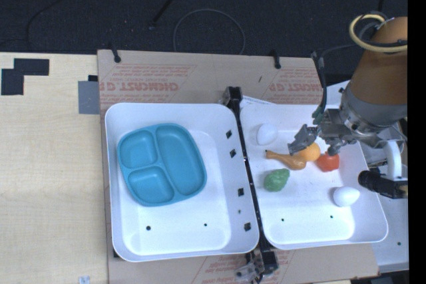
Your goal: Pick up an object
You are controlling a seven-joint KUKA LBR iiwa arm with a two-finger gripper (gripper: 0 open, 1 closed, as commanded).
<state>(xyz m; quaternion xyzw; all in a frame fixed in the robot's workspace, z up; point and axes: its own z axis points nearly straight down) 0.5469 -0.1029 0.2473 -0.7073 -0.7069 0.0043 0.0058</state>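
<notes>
Hovering over the right bin (373,229), the gripper (313,141) (finger spread unclear) sits just above an orange gourd-shaped toy (293,158); likely the approach step, needing descent and closing.

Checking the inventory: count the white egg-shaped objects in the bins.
2, both in the right bin: one white egg near the divider at the back, another front right. The arm may hide more.

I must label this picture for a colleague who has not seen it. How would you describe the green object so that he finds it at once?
Look at the right white bin, the one the grey arm reaches into. The green object lies near that bin's left wall, just below the pointed end of an orange-yellow gourd-shaped piece. It is the only green thing there; its neighbours are white, red or orange.
</notes>
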